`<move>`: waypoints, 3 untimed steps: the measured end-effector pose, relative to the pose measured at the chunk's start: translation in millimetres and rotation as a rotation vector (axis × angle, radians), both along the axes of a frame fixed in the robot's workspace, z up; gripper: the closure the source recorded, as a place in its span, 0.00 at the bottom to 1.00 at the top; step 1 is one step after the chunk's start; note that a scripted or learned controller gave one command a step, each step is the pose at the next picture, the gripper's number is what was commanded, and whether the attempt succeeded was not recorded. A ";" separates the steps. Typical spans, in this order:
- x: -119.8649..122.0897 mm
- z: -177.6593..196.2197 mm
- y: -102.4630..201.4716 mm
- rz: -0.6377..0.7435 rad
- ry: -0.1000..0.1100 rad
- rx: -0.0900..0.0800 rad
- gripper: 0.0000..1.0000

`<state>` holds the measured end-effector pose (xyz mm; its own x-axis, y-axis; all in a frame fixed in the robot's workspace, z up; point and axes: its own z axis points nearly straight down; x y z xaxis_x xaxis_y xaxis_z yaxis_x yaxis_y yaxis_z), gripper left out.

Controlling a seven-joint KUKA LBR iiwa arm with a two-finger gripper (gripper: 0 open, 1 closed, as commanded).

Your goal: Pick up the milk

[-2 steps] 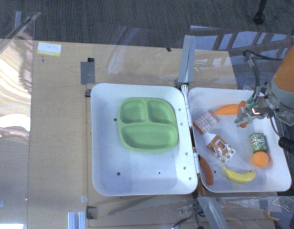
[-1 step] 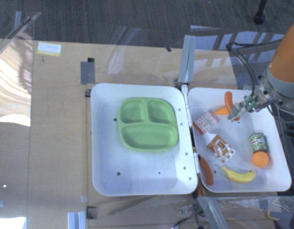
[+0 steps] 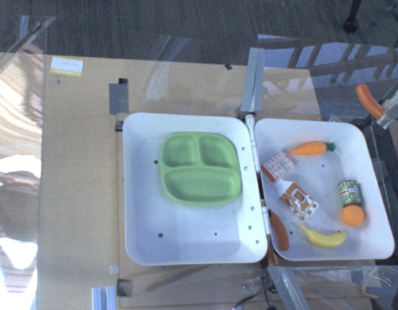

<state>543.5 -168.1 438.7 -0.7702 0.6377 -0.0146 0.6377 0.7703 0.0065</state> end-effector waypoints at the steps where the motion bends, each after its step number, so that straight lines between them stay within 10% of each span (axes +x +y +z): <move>1: 39.2 -118.8 45.9 0.056 0.006 0.003 1.00; 2: 41.9 -105.4 47.1 0.059 -0.006 0.001 1.00; 3: 65.2 -293.4 75.1 0.695 0.008 -0.002 1.00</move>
